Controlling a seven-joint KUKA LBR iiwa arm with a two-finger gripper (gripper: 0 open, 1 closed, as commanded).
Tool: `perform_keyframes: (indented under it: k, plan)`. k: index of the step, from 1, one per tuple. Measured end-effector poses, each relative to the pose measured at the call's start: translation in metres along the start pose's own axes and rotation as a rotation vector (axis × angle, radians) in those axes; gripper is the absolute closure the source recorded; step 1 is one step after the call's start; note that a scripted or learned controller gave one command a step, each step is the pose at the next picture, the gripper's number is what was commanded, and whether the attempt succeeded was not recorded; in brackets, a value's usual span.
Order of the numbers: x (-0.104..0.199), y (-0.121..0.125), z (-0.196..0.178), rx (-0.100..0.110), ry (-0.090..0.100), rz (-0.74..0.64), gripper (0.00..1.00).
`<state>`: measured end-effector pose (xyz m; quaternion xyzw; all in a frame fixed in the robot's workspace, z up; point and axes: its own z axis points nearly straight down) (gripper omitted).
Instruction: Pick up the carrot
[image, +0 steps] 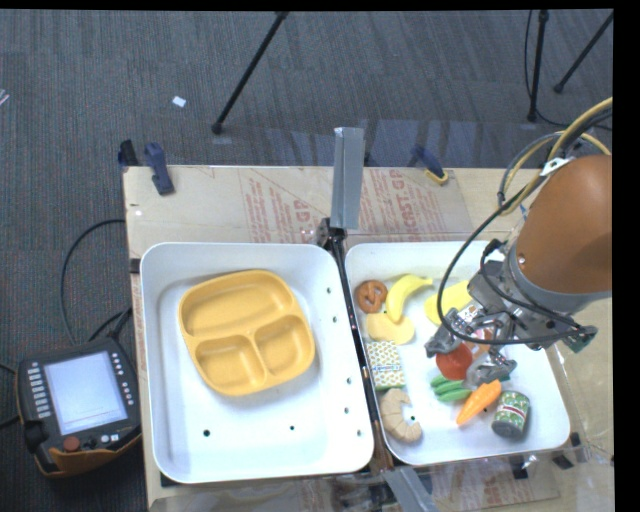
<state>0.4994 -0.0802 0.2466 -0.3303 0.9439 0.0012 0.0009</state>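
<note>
Orange carrot lies in the right bin, just beside the green beans and near the can. The claw hangs just above the carrot; I cannot tell how open it is. It should drop straight onto the carrot, missing the beans

Counter with two white bins

The brown counter carries the left bin and the right bin side by side, their inner edges touching. A grey upright post stands at the seam behind them, and blue clamps grip the counter's far left edge.
</note>
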Motion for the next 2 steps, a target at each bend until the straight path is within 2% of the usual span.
perform_keyframes:
  k: [1, 2]
  plan:
    - [0.0, 0.0, 0.0, -0.001, 0.0, 0.002, 0.0]
    - [0.032, -0.009, 0.143, -0.009, 0.01, 0.198, 0.0]
